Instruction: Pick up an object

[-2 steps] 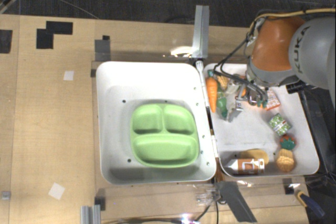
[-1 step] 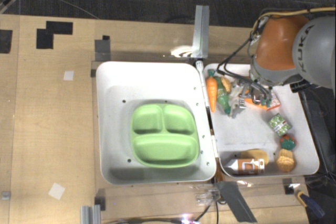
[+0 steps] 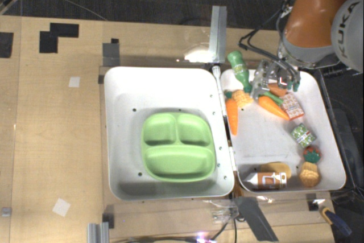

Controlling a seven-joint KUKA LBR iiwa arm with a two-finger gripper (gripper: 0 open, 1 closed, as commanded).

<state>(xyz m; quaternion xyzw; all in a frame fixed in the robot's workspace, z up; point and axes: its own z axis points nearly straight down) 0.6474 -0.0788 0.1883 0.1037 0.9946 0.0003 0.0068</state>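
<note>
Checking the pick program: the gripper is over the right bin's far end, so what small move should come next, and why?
Probably a short descent: the gripper hovers among crowded toys, just above the carrot in the right bin.

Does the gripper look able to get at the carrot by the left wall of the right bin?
Probably yes. The carrot lies uncovered beside the divider, and the gripper hovers nearby; the wall may crowd one finger.

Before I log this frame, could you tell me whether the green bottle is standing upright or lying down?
Lying down: the green bottle rests on its side along the right bin floor, near the far edge.
</note>
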